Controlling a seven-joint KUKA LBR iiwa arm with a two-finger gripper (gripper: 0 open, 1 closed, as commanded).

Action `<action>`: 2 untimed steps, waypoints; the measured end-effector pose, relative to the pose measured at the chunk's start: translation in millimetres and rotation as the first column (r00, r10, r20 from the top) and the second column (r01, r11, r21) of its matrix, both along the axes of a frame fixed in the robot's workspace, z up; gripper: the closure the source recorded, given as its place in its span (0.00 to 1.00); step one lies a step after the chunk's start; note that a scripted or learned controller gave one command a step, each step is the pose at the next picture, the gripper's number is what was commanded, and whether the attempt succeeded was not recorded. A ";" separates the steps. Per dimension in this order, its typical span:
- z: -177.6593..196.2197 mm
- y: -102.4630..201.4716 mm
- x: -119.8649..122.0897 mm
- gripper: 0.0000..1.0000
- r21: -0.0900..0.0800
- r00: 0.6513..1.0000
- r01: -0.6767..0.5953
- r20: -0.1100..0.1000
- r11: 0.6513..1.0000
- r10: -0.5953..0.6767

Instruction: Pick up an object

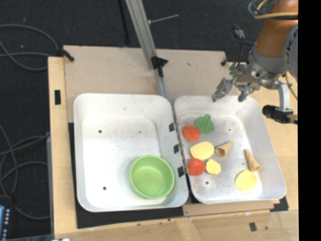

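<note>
The hand (231,95), fingers spread and holding nothing, hovers over the right bin's (268,134) far rim; the green toy (203,123) lies nearest, toward the camera and left.

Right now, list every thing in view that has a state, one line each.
Gripper: open, holding nothing, above the right bin's far rim.
Green bowl: upright in the left bin.
Two red balls: resting in the right bin, apart.
Two cones: lying on their sides.
Green leafy piece: lying flat, untouched.
Yellow pieces: lying flat.

Two bins (90,134), one bowl (152,176), eight toys (202,150)
</note>
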State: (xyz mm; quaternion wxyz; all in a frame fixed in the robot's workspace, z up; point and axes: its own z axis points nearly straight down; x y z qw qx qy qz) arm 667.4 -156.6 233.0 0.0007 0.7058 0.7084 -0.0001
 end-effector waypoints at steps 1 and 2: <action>0.1 -0.5 -0.1 0.00 -0.001 1.000 0.000 0.000 1.000 0.000; -59.0 4.2 4.7 0.00 -0.002 1.000 0.000 -0.005 1.000 0.000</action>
